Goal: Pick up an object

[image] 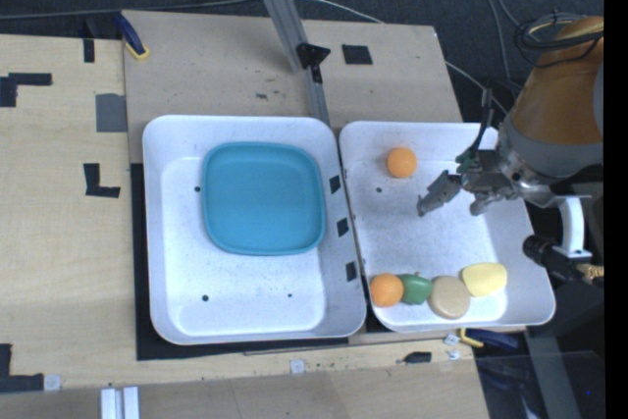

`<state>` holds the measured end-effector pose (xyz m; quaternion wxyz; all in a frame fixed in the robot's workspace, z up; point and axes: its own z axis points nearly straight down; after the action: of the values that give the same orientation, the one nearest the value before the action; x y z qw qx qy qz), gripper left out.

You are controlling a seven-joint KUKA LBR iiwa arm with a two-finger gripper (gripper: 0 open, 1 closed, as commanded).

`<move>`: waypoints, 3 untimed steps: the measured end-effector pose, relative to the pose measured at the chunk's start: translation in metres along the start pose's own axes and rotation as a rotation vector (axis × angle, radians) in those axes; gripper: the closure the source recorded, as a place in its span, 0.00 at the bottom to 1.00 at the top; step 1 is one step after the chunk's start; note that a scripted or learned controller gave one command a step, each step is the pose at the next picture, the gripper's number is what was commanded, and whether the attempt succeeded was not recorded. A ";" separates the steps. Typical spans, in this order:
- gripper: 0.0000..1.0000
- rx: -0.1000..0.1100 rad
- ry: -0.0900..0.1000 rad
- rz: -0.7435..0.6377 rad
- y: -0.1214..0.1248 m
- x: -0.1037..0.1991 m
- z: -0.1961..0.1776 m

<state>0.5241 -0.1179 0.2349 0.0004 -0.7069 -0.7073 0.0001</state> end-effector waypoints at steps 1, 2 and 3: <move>0.00 0.005 0.000 0.001 -0.008 -0.004 0.059; 0.00 0.005 0.000 0.001 -0.015 -0.010 0.111; 0.00 -0.001 0.000 0.000 -0.015 -0.010 0.146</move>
<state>0.5089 -0.1282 0.0887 -0.0001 -0.7070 -0.7072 0.0000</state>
